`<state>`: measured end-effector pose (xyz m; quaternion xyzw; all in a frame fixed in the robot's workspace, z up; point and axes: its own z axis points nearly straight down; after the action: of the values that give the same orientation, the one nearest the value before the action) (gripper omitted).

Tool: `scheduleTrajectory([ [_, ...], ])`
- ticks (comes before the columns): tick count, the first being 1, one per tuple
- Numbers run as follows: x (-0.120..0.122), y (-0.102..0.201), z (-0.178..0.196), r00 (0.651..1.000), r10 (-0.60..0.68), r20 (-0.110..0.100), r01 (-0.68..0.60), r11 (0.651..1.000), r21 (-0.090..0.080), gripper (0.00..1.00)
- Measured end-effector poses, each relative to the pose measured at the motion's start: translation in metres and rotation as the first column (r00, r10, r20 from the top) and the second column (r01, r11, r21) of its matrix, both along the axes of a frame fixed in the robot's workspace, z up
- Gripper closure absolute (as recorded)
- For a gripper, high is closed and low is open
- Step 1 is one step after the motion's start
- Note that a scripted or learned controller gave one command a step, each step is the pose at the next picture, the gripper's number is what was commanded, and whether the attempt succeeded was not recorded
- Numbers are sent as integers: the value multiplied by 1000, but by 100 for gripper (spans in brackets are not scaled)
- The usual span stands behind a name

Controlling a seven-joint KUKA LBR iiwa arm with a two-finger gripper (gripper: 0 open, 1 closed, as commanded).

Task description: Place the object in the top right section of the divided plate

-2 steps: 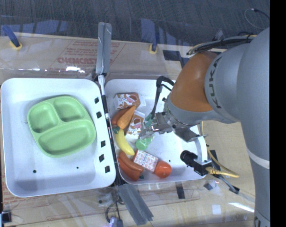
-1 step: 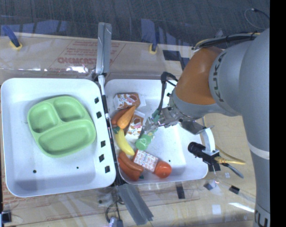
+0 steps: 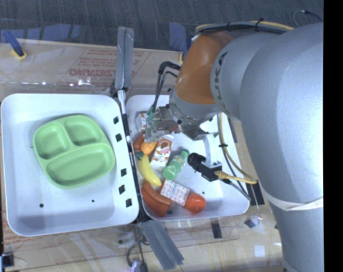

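A green divided plate [image 3: 75, 162] lies in the left bin [image 3: 24, 208], with two small sections at its far side and one large section at its near side. My gripper [image 3: 154, 128] reaches down into the far left corner of the right bin [image 3: 233, 200], over a pile of toy food. Just below it are a small orange piece [image 3: 148, 148] and a white and red carton [image 3: 163, 151]. The wrist hides what is directly under the gripper.
The right bin also holds a yellow banana [image 3: 149, 172], a green bottle [image 3: 174, 165], a red tomato [image 3: 195, 203], a patterned box [image 3: 173, 191] and a red-orange piece [image 3: 153, 202]. A black cable plug [image 3: 202, 166] hangs over them. The bins' shared wall [image 3: 126, 157] separates plate and pile.
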<state>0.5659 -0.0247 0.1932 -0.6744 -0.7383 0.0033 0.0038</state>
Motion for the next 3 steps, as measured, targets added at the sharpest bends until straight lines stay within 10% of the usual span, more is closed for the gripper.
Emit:
scheduleTrajectory([
  [1,-4,16,68,994,108,0,-108,994,0,100],
  [2,6,96,-7,987,-163,-6,163,987,-4,100],
  [3,27,151,-13,994,109,1,-109,994,-2,100],
])
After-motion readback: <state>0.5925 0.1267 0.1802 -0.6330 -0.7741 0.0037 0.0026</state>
